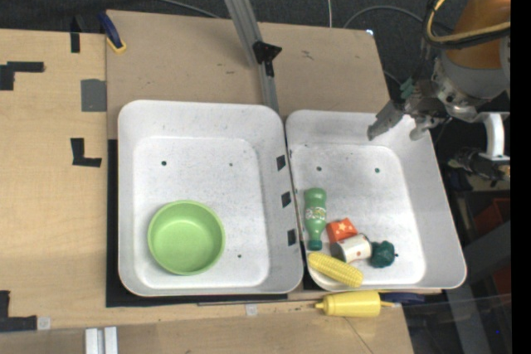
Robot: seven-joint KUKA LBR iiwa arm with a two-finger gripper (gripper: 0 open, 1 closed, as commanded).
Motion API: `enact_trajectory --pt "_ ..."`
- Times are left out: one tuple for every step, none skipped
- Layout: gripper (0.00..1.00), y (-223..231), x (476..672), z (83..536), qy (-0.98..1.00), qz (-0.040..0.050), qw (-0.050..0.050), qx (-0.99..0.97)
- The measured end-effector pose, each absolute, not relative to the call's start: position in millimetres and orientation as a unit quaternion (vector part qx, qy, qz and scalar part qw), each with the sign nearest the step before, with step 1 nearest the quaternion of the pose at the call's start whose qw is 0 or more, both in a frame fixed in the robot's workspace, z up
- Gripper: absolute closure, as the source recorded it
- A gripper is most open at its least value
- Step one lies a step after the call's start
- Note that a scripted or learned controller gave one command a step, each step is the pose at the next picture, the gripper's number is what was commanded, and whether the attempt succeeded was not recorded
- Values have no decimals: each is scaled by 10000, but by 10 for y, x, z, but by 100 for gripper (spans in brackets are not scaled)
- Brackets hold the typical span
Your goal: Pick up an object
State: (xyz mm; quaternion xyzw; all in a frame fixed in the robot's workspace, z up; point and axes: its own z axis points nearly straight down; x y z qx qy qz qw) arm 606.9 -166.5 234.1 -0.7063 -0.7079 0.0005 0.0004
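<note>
The gripper hangs over the far right rim of the right bin, fingers spread apart with nothing between them. Well below it, toward the bin's near end, lie a green bottle, an orange-and-white block, a dark green toy and a corn cob. Farther left, a green bowl sits in the left bin.

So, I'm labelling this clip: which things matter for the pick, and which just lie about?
For the pick: pincer, green bottle, corn cob, orange block, dark green toy.
Lying about: green bowl, yellow bottle on the bench.
</note>
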Motion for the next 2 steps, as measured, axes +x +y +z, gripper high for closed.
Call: enact_trajectory --pt "0 -1665 6069 2341 -7080 6 3 -7062" --pt "0 -1675 6060 1694 -7076 28 27 -7066"
